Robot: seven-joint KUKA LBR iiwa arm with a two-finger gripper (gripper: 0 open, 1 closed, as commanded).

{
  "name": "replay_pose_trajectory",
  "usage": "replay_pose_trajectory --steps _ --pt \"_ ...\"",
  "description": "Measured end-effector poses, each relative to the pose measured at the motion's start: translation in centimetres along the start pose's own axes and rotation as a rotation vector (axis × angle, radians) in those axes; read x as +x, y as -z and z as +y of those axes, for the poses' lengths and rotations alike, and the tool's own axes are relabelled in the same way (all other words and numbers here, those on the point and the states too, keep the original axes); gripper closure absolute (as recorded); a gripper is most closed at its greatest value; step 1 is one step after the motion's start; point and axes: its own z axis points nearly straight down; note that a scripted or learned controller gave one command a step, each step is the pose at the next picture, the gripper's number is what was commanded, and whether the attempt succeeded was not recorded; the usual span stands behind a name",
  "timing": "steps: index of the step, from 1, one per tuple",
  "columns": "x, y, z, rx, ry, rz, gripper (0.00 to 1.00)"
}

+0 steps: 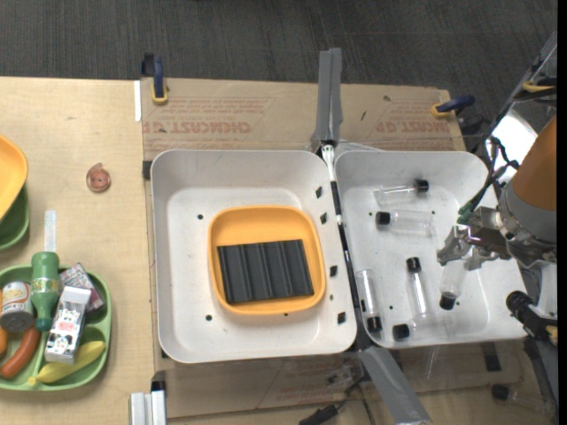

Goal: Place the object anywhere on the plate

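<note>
The claw (459,253) hangs over the right bin (354,237), just above a clear tube (450,286); I cannot tell its opening. No tube seems lifted yet. The orange plate (221,237), left of it, awaits one.

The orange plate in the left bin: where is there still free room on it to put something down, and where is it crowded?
The orange plate has a dark ribbed object over its middle; only its rim is bare, widest along the far edge. The left bin floor around the plate is free. The right bin is crowded with clear tubes, and the gripper hangs over them.
</note>
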Motion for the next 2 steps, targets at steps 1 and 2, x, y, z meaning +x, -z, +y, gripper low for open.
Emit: replay_pose_trajectory --steps 1,2 --pt "2.8 4.3 4.5 -0.001 0.188 -0.002 1.0" --pt "4.7 0.8 9.3 -0.001 0.382 -0.002 1.0"
